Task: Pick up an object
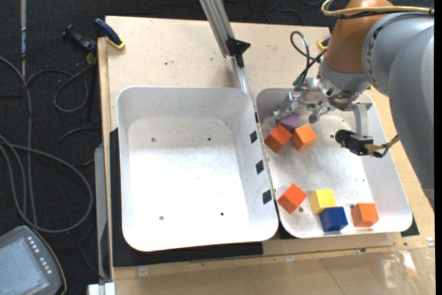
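i take the right bin (387, 179) as my landmark and work from its near edge back. along that near edge sit four small blocks in a loose row: an orange block (292, 197) toward the left bin (138, 148), a yellow block (322, 200) beside it, a blue block (333, 218) touching the yellow one just in front, and another orange block (364, 214) toward the bin's outer corner. farther back, near the bin's far left corner, a red-orange block (277, 138) and an orange block (304, 137) sit side by side, touching or nearly so, with a purple block (290, 121) tucked just behind them. the gripper (304, 114) hangs over this far cluster, right above the purple block; i cannot tell whether it is released or clenched, and i see nothing held in it. the grey arm (387, 45) rises behind, over the bin's far side. my worry is the crowding: a descent here could land on two blocks at once, shove one aside, or wedge the purple one against the bin wall, leaving the grasp empty.
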